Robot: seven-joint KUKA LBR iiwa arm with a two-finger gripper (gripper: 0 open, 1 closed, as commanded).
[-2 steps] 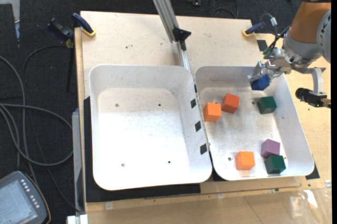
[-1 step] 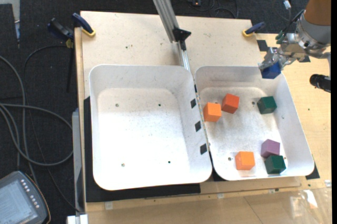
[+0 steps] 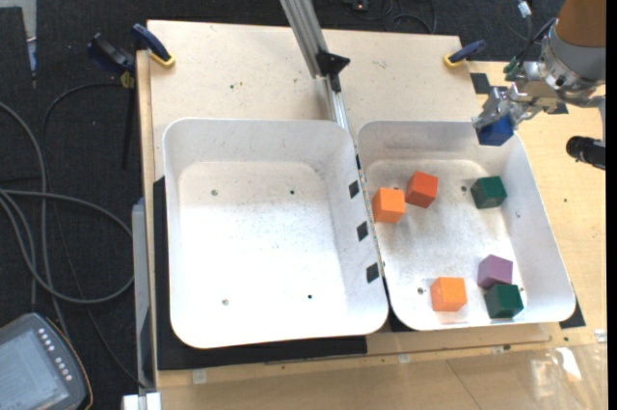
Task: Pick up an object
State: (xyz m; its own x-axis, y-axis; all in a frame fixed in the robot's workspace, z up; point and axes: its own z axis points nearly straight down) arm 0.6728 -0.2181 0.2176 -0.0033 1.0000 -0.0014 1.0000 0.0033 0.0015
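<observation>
While the gripper [image 3: 497,121] hangs at the right bin's [image 3: 540,234] one o'clock corner clamping a blue cube [image 3: 495,132], it looks light, rigid, best pinched across flat opposite faces.

1. Bench [image 3: 251,70]: pale wooden top, speckled.
2. Floor [image 3: 67,205]: dark carpet left of and behind the bench, strewn with black cables [image 3: 39,234].
3. Blue-yellow clamps [image 3: 152,46] grip the bench's far corners.
</observation>
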